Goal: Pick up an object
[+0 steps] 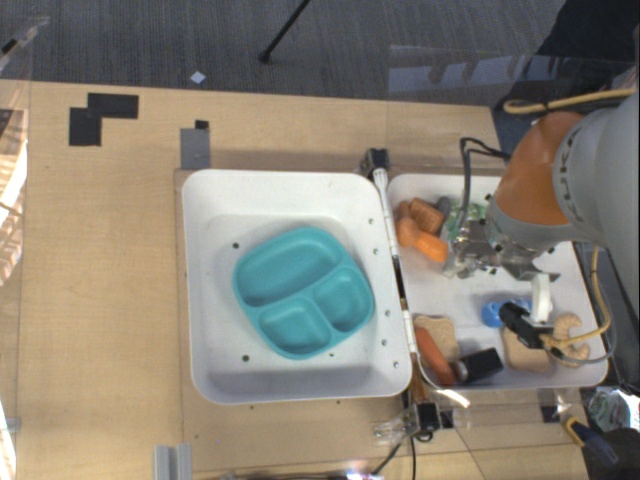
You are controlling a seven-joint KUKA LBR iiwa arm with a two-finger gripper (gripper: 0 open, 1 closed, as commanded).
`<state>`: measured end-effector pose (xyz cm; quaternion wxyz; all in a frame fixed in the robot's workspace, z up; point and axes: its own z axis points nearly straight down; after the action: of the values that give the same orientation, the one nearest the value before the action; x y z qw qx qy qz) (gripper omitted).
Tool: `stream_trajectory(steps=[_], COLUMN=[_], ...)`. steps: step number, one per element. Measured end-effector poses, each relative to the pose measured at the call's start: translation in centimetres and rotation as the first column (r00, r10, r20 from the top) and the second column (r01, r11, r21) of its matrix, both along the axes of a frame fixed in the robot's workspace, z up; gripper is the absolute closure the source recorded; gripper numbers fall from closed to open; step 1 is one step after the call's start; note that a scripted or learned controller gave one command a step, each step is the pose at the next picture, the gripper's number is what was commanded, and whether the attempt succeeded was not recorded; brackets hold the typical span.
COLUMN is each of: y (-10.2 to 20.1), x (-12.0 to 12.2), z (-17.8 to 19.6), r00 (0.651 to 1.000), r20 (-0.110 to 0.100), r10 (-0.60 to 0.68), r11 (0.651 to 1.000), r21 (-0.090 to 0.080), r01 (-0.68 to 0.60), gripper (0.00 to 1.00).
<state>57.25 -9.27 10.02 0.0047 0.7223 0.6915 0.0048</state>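
Below, the arm (pixel 590 168) reaches in from the right over the right bin (pixel 590 373), its jaws (pixel 470 258) low above the bin floor near the upper left corner; whether they are open or closed cannot be told, since the wrist hides them. Just beside them, to the left, lies an orange carrot-shaped toy (pixel 422 241), with a brown piece (pixel 424 211) just above it against the bin wall. Being nearest the jaws, the carrot is the likely target. It looks like light moulded plastic: stiff, smooth, probably slippery, and apt to roll or squirt out if pinched near its tapered end. A hold across its thicker middle, square to its long axis, seems safest. Along the bin's lower edge sit a red sausage-like toy (pixel 436 351) on a tan slab, a black block (pixel 481 364), a blue round piece (pixel 492 314) and a tan pretzel-like shape (pixel 562 336); these lie crowded, some touching, so clean access is poorer there. The left bin (pixel 205 268) holds a teal divided plate (pixel 303 290). Both bins rest on the table (pixel 100 298).
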Motion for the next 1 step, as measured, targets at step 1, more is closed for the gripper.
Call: stream_trajectory(steps=[1], y=[0.74], x=[2.64], z=[2.52], r00=[0.930], r20=[-0.011], r10=[-0.368], r11=[0.930], r21=[0.001], r01=[0.368], gripper=[1.00])
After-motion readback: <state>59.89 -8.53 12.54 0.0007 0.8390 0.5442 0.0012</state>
